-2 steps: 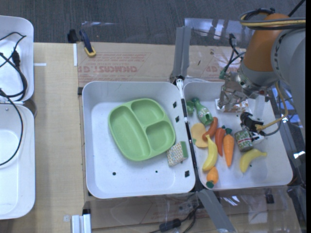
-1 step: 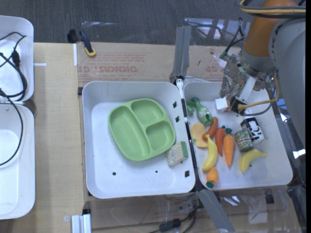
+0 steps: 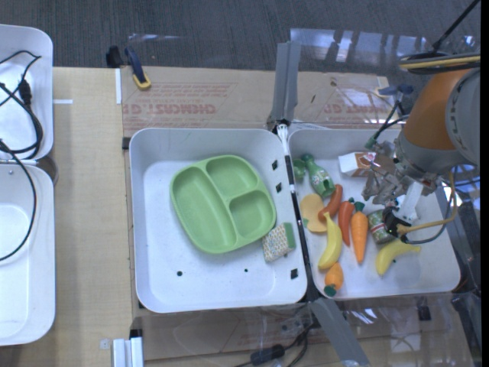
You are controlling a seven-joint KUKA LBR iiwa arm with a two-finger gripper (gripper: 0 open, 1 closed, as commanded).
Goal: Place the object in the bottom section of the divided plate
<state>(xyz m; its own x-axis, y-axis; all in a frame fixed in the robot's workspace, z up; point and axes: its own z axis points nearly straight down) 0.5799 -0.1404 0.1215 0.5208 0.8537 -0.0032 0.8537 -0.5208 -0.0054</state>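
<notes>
Only readable print you've got: red lettering on the cardboard sheet [image 3: 229, 98] under the bins, upside down from this angle, too blurred to spell out with confidence. The small can [image 3: 378, 225] and the white carton [image 3: 353, 163] in the right bin carry labels, but nothing legible. Your claw [image 3: 391, 197] sits low in the right bin [image 3: 451, 281], at the end of the grey arm with the orange band [image 3: 429, 117], right in among the clutter near the can and the carton. You can't tell how far its fingers are spread, or whether anything is between them: the wrist hardware and cables cover that spot. Around it you have two carrots [image 3: 359, 235], a banana [image 3: 331, 243] just left of them, a second banana [image 3: 393, 254] toward the right, a green bottle [image 3: 315, 174] by the divider, a red pepper [image 3: 334, 199], and a small orange piece [image 3: 333, 277] at the near edge. Green divided plate [image 3: 221, 202] lies in the left bin [image 3: 145, 228], tilted relative to the bin walls, all three sections bare. A yellow-green sponge [image 3: 278, 241] rests just beside the plate's lower right rim, on the bin floor, not in any section. On the bench, a blue and yellow clamp [image 3: 136, 66] at top left.
</notes>
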